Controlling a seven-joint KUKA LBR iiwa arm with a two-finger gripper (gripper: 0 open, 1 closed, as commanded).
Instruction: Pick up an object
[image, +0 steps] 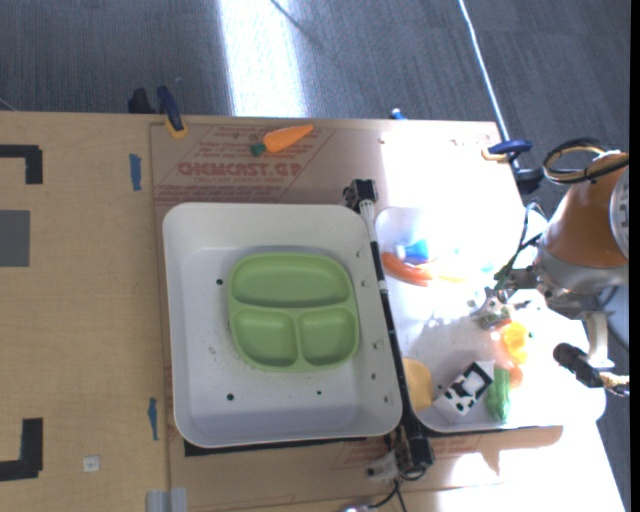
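arm: grey KUKA arm (585, 235) with orange band, reaches in from the right edge and sits over the right bin's right side
gripper: gripper (490, 308) low over the right bin's middle, small metallic tip just left of the orange wrist band
fingers: washed out by glare, cannot tell whether spread or pressed together; nothing visibly between them
left bin: white bin (195, 300), holds a green divided tray
green tray: green tray (293, 310), three compartments, one long at the far side and two small at the near side, lies flat near the bin's middle
right bin: white bin (440, 420), heavily overexposed by sunlight, touches the left bin along a dark seam
task objects: all candidates lie in the right bin
orange-red piece: orange-red piece (405, 268), at the bin's far left, just beside a blue item (413, 249)
orange-yellow item: orange-yellow item (512, 340), just right of and below the gripper tip, near it; contact unclear
black and white block: black and white block (466, 387), dotted like dice, near front edge
green item: green item (498, 396), just right of the block, touching or nearly
yellow item: yellow item (416, 380), at the front left corner
toy carrot: toy carrot (283, 138), outside the bins on the cardboard sheet (330, 170) at the far side
desk: desk (70, 300), tan with black corner marks and blue tape bits at left
clamps: blue clamp (170, 110) at the cardboard's far left corner, another blue clamp (507, 149) at far right
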